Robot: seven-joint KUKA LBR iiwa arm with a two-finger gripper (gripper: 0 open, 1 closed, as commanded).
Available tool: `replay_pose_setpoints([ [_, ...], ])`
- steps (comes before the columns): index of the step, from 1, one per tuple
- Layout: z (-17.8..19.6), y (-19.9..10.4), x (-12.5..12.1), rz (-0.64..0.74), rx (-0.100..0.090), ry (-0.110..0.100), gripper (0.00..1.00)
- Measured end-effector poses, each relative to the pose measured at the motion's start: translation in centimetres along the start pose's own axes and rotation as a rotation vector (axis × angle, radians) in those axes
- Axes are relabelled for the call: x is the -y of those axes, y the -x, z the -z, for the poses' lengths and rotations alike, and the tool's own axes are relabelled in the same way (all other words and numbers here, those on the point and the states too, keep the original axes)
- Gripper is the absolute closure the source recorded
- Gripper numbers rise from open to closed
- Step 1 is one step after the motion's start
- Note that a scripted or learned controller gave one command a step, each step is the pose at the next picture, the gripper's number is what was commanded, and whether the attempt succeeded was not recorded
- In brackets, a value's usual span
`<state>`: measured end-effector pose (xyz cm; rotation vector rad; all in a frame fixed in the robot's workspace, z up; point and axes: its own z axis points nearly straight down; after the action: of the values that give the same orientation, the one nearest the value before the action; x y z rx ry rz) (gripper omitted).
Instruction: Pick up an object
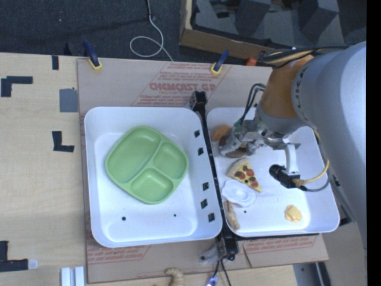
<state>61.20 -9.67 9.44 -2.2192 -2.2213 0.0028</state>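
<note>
While low in right white bin [321,222], silver two-finger gripper [233,149] sits beside brown round toy [221,134]. Jaw state: cannot tell. Nothing lifted yet. Pizza slice toy [244,175] near. Grab and lift left.

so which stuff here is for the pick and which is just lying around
For the job:
claw
brown toy food
pizza slice
white toy piece
yellow piece
right bin

Lying about:
green divided plate
left bin
blue clamps
</note>
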Motion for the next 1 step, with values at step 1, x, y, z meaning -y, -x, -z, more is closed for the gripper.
replay_pose_setpoints([
  [1, 9.6, -3.77, -2.4, 0.005, -0.001, 0.01, 1.0],
])
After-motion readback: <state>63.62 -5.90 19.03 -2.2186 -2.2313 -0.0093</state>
